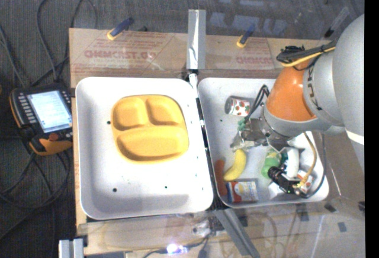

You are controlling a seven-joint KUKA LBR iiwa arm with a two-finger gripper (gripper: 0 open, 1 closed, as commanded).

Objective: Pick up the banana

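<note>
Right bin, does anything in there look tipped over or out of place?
Yes. A small can lies on its side near the right bin's far left corner instead of standing. The banana lies flat below the gripper, among crowded items; nothing looks spilled.

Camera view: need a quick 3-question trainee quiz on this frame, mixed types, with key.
1. True or false: the banana lies in the same bin as the yellow tray.
2. Which bin is the pincer over?
A. left bin
B. right bin
C. neither
3. Fill in: the can lies nearer the ____ edge of the view than the banana does.

Key
1. False: the banana is in the right bin and the tray is in the left bin.
2. B: it hangs just above the banana's upper end.
3. top
</note>
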